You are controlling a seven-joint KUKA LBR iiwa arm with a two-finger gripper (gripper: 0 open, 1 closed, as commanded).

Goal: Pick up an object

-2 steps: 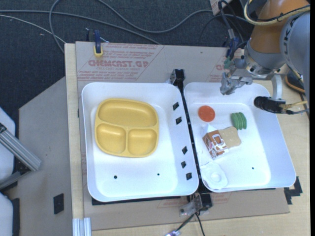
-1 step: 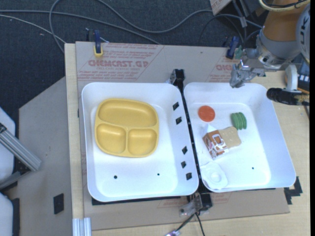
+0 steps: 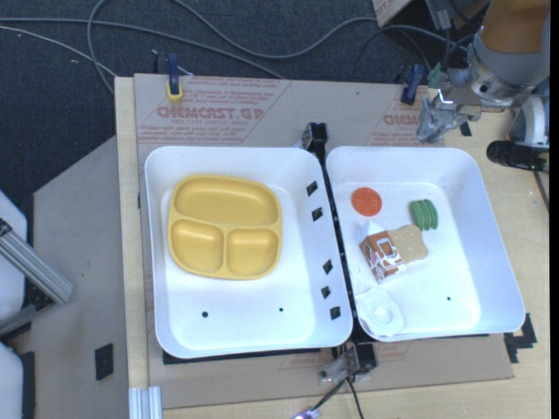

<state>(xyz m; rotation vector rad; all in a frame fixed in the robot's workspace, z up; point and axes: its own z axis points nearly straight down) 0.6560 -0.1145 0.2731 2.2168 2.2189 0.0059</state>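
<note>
1. Sitting in the right bin (image 3: 489,225) are four small things, all near its left half.
2. An orange round thing (image 3: 367,202) is lying flat, near the wall between the two bins.
3. A small green thing (image 3: 424,214) is lying just to its right, a little apart from it.
4. A tan and brown block (image 3: 395,252) with white marks is lying below those two, tilted, and its top right corner is coming close to the green thing.
5. A white round thing (image 3: 383,312) is resting near the bin's front left corner. It is hard to make out because it is white on white.
6. The left bin (image 3: 301,304) is holding a yellow tray (image 3: 225,226) with three sections.
7. The gripper (image 3: 439,117) is hanging over the brown board (image 3: 227,112), just past the far edge of the right bin, well apart from the four things.
8. It is not holding anything, but it looks small and dark, so I cannot tell how wide it is.
9. The arm (image 3: 515,24) is getting cut off at the top right corner.
</note>
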